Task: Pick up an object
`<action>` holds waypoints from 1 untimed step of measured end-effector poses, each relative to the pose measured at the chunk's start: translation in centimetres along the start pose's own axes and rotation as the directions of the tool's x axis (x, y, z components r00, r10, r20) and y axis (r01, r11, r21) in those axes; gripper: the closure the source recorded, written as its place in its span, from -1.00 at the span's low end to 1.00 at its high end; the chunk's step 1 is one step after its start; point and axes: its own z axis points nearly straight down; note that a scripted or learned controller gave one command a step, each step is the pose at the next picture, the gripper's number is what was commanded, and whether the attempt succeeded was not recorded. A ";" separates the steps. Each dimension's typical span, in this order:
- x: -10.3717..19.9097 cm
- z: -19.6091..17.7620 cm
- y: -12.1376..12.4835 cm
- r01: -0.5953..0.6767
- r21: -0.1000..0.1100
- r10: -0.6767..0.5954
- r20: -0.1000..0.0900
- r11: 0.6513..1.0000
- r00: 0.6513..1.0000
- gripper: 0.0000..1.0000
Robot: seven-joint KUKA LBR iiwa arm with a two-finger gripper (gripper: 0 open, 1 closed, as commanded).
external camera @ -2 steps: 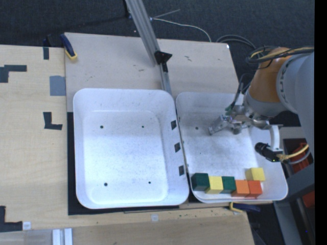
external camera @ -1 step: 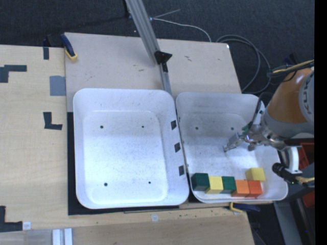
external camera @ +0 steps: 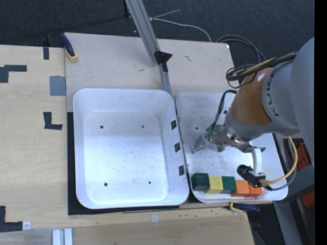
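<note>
In the right bin (external camera: 265,160), a row of small blocks lies along the front wall: a dark green block (external camera: 200,181), a yellow block (external camera: 216,184) and an orange block (external camera: 229,186), with another orange piece (external camera: 249,190) at the row's right end. My gripper (external camera: 208,146) hangs over the middle of this bin's floor, behind the row and apart from it. It is open, with bare bin floor between its fingers. The grey and orange wrist (external camera: 250,106) covers the bin's right half.
The left bin (external camera: 82,137) lies beside the right one, sharing a raised middle wall (external camera: 177,137). A metal rail (external camera: 145,27) slants down from the top to the bins' back edge. Cables (external camera: 245,70) loop near the wrist, and a yellow one (external camera: 286,175) trails by the front right corner.
</note>
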 end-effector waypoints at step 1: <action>-0.1 -3.2 0.4 -0.006 -0.005 0.006 0.004 1.000 1.000 -1.00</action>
